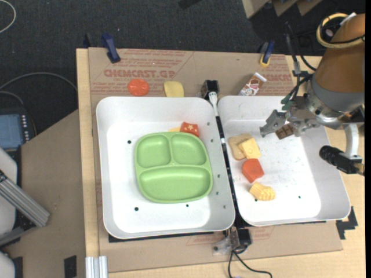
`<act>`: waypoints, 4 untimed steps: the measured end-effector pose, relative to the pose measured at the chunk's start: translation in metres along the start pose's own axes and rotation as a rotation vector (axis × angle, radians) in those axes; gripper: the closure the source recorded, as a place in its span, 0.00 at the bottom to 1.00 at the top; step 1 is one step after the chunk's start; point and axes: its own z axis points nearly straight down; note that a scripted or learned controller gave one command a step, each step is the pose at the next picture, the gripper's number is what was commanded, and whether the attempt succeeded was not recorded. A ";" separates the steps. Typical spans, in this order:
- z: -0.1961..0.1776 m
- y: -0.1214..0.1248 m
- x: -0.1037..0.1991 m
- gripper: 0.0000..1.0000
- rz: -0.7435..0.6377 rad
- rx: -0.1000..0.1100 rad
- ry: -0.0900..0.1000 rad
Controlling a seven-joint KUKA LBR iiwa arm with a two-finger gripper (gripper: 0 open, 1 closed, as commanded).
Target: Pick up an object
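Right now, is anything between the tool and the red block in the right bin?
Nothing visible. The tool hovers over bare bin floor, up and right of the red block. The yellow wedge sits just above the block, left of a direct path.

Green tray in left bin; jaws over right bin.

bins: 2 | green tray: 1 | blue clamps: 2 | red blocks: 2

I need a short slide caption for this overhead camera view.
End effector hovers above the right bin near toy foods; green divided plate sits in the left bin.
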 end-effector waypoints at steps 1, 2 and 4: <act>0.137 -0.026 0.007 0.00 0.001 0.005 0.001; 0.132 -0.078 0.010 0.00 0.002 0.006 0.002; 0.025 -0.023 0.070 1.00 -0.009 -0.015 0.001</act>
